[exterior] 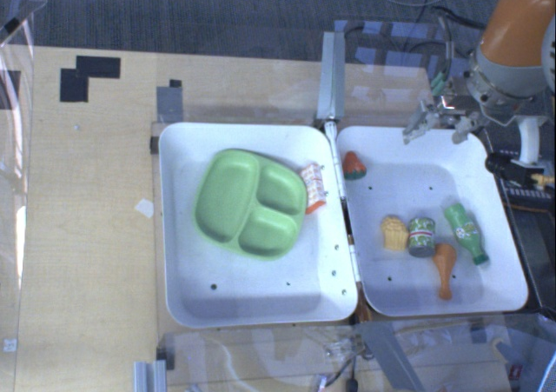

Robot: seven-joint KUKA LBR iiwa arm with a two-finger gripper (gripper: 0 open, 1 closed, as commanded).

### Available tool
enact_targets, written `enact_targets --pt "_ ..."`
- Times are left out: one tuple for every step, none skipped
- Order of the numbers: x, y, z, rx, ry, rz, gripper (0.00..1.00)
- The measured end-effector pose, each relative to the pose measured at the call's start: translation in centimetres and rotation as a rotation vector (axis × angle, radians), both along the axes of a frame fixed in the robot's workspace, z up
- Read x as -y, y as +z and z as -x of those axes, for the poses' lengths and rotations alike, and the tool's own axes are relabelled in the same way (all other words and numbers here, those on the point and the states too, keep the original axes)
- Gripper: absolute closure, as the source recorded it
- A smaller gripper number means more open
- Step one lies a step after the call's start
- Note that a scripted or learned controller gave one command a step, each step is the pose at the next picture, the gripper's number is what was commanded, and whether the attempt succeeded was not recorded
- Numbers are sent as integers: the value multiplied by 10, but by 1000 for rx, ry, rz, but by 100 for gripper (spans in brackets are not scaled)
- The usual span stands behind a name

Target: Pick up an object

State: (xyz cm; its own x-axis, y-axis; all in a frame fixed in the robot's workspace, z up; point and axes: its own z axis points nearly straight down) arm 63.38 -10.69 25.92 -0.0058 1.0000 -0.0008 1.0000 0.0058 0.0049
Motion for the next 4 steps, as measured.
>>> enact_targets --pt "-14 -91 94 -2 169 0 0" --pt "21 -155 105 23 215 9 0" --pt "25 -161 75 24 134 4 0" --pt "24 -148 72 32 137 4 100"
